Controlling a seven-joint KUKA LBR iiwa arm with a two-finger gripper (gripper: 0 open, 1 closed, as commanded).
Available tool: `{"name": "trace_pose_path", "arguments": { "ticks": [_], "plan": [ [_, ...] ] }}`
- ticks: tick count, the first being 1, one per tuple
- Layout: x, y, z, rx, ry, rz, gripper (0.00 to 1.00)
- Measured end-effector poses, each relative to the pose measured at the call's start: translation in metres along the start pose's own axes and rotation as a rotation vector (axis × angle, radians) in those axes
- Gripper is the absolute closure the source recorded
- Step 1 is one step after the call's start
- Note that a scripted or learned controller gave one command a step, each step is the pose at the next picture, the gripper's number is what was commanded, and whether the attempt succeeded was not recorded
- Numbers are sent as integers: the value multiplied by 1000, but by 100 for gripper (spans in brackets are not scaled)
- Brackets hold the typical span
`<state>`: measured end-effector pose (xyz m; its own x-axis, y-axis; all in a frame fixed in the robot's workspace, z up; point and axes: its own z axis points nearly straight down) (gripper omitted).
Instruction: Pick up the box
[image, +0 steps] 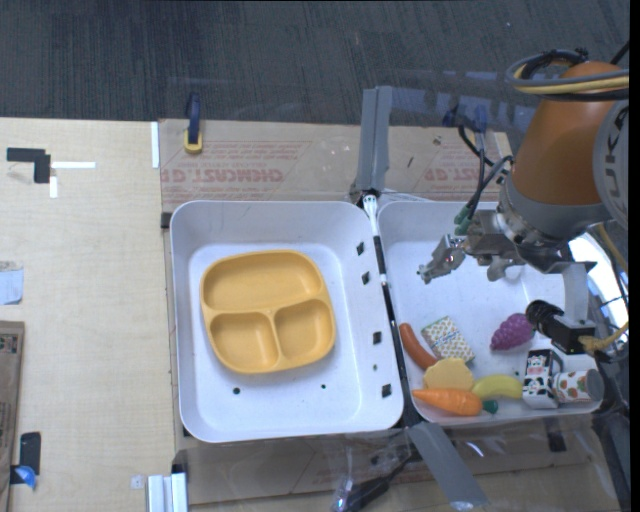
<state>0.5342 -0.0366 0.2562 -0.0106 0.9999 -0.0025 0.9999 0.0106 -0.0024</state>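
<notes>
Gripper: the gripper (440, 262) is seen above the upper middle of the right bin (420, 225), pointing toward the left; whether it is open or closed cannot be told at this size, and nothing is seen held in it.
Box: the box (447, 339), patterned in checks, lies tilted on the floor of the right bin, below the gripper and apart from it.
Neighbours of the box: a red sausage (417, 345) lies just beside it on the left; a yellow piece (449, 375) touches or nearly touches its lower edge; a carrot (449, 401) lies below that, against the near wall.
Further items: a purple grape bunch (512, 331) lies to the right of the box, apart from it; a yellow banana-like piece (498, 387) and a small black-and-white carton (538, 377) are crowded into the near right corner.
Obstruction: the box's upper side is uncovered; the arm's body (560, 150) overhangs the right bin's far right part.
Open room: bare white floor is seen between the gripper and the box.
Left bin: the left bin (190, 300) holds a yellow divided tray (268, 309), set near its centre.
Edges: the two bins meet along a shared wall just left of the sausage.
</notes>
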Motion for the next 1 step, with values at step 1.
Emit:
{"name": "trace_pose_path", "arguments": {
  "ticks": [1],
  "plan": [
    [-48, -21, 66, 1, 1, 89, 0]
  ]
}}
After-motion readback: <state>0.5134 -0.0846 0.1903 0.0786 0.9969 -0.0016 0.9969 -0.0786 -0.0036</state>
